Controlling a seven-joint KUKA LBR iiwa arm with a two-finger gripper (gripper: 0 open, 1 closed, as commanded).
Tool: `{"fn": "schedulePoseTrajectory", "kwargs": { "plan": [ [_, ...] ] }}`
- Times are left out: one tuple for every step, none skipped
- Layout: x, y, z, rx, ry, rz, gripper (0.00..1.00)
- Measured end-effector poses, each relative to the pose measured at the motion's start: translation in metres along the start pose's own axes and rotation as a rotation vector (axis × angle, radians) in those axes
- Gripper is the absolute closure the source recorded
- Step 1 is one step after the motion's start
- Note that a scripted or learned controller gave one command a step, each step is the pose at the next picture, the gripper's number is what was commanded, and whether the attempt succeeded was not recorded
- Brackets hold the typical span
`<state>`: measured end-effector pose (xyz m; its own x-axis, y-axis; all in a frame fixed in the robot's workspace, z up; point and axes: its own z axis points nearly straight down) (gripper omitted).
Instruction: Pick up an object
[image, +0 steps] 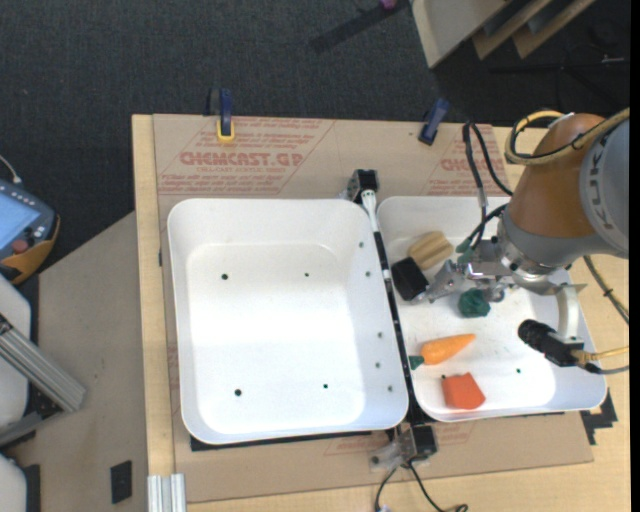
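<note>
Camera view, orange carrot (446, 348), tapered, possibly plastic

Two white bins (200, 240), one carrot (446, 348), one orange block (462, 391), one wooden block (430, 248), perhaps one green object (474, 303).

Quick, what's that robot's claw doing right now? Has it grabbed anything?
Claw: low in the right bin, beside the tan block and the green toy; open or closed cannot be told.

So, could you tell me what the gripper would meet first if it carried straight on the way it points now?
Probably the black object by the right bin's left wall; the gripper points leftward at it and looks almost touching, though depth is unclear.
</note>
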<state>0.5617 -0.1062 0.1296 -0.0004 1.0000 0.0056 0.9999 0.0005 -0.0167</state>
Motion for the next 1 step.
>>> {"fn": "schedulePoseTrajectory", "kwargs": {
  "plan": [
    [-0.0215,-0.0877,0.0039,-0.007,-0.002,0.006,0.0]
  ]
}}
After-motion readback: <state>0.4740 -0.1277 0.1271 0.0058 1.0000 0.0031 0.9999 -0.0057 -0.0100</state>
